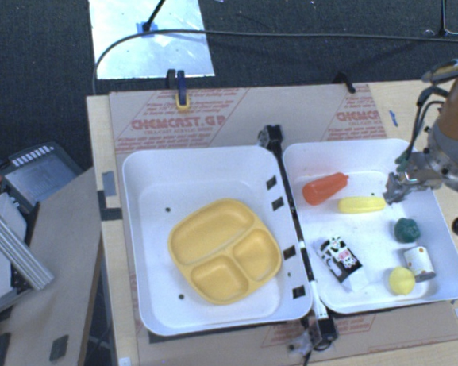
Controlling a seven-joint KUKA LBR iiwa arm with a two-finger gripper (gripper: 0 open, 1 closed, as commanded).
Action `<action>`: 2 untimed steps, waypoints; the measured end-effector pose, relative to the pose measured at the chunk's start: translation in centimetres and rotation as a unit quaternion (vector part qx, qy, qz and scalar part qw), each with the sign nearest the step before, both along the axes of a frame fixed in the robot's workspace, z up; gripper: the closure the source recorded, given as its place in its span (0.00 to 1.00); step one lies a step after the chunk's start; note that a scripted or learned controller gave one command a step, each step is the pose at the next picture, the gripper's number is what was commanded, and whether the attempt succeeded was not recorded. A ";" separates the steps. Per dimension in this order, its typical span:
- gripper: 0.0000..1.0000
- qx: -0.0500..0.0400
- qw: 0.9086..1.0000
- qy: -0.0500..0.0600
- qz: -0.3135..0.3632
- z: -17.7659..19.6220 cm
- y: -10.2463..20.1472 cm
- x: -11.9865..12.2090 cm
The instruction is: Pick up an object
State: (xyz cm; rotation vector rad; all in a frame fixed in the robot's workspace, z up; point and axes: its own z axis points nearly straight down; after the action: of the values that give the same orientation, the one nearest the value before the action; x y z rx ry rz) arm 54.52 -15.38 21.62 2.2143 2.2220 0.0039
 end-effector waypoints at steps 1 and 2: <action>1.00 0.002 1.000 0.001 0.003 1.0 5.4 0.6; 1.00 0.002 1.000 0.001 0.004 1.2 11.8 1.5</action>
State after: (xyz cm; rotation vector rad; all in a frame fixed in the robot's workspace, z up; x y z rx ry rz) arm 56.05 -3.62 22.79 2.2093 2.2339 0.0061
